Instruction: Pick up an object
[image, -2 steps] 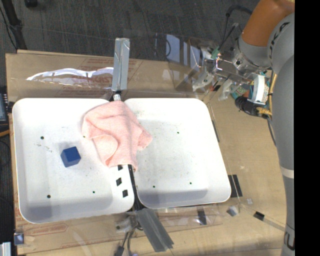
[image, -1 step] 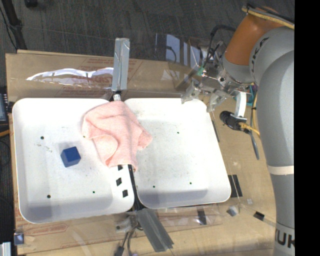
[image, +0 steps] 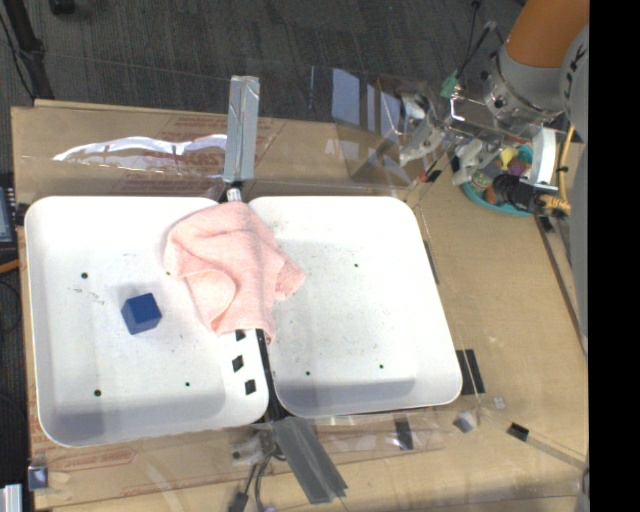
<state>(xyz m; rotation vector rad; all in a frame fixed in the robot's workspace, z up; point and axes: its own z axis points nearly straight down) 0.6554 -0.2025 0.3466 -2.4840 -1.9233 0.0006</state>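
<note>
Pink cloth: draped over divider between bins. Blue block: left of cloth. Gripper: up right of cloth, grip state unclear. Step: approach pending; next needs descent onto target.

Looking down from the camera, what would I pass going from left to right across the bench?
Left white bin → blue block → pink cloth, draped over the seam between the bins → right white bin → the robot's pincer, up beyond the bins' far right corner.
</note>
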